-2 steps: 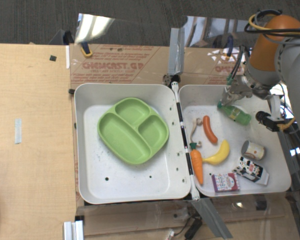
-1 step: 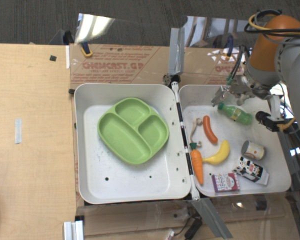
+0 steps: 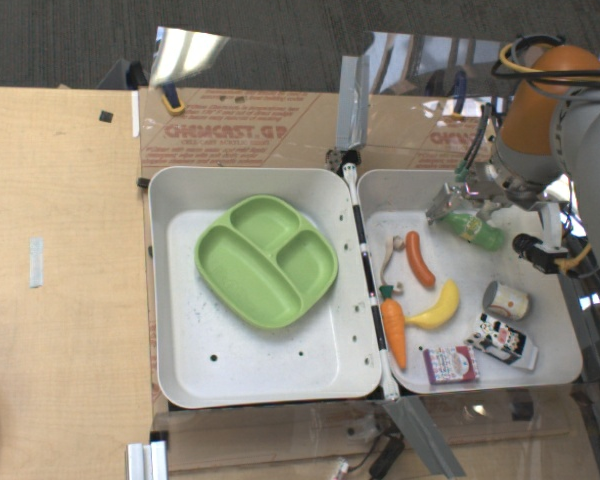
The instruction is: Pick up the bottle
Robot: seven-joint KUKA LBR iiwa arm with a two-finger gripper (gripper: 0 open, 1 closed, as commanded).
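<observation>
The arm (image 3: 580,118) is grey with a rounded orange band (image 3: 540,108) above the wrist. Yellow and black cables (image 3: 525,53) loop beside it; the end effector (image 3: 470,200) is dark metal.

Two shallow white plastic bins (image 3: 180,298) on a pale tan wooden bench (image 3: 60,268). In the left bin, a lime-green divided plate (image 3: 267,260). In the right: translucent green bottle (image 3: 475,230) far; red sausage (image 3: 419,258); yellow banana (image 3: 435,308); orange carrot (image 3: 394,332) with green top; near, a pink-purple box (image 3: 450,365); a white packet (image 3: 502,342) patterned black and red. Grey arm (image 3: 585,133), orange band (image 3: 540,108).
</observation>
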